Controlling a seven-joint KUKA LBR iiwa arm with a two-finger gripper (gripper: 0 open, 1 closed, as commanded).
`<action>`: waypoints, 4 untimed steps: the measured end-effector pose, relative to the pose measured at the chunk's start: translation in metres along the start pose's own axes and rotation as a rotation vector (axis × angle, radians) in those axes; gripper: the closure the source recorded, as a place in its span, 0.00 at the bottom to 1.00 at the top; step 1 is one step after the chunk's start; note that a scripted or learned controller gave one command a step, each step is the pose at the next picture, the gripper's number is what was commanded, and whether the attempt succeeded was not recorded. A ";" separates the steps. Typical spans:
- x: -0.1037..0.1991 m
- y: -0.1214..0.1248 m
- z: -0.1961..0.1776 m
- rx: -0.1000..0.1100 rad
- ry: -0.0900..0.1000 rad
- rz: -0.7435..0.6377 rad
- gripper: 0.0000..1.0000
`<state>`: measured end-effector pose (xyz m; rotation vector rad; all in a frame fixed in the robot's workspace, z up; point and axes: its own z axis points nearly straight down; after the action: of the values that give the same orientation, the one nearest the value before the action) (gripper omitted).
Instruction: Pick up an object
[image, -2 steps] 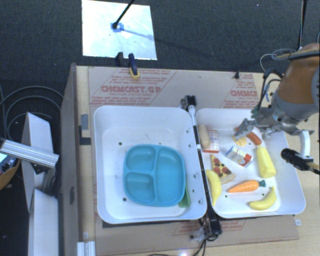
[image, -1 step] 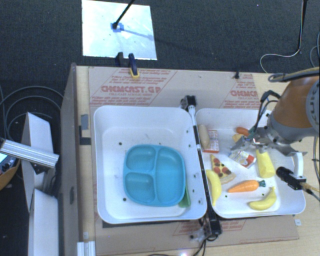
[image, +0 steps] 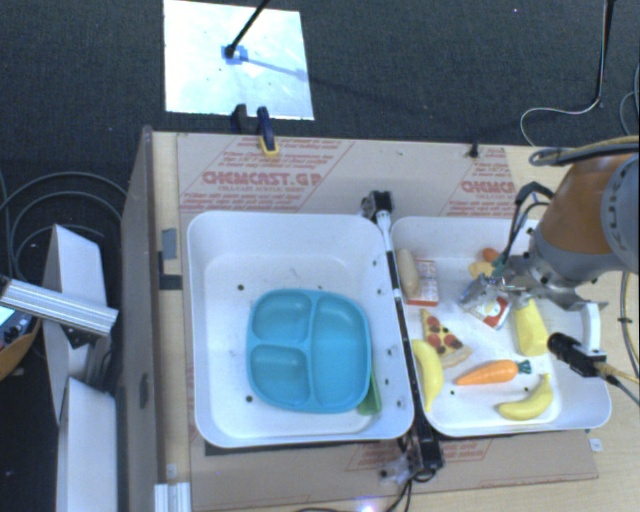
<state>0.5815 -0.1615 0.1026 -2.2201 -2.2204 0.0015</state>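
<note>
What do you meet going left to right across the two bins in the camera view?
Left bin wall → blue tray → bread roll → pizza slice → carrot → yellow bottle → right bin's right rim.

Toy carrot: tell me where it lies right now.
The orange toy carrot with a green top lies in the right white bin, near its front. It sits between the pizza slice toy and the curved yellow banana, its green top pointing right.
</note>
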 end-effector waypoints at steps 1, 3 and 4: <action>0.020 0.078 0.017 -0.004 -0.001 -0.007 0.00; 0.116 0.025 -0.088 -0.009 0.003 -0.012 1.00; 0.136 0.000 -0.121 -0.005 0.001 -0.007 1.00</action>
<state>0.5820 -0.0258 0.2232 -2.2140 -2.2301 -0.0046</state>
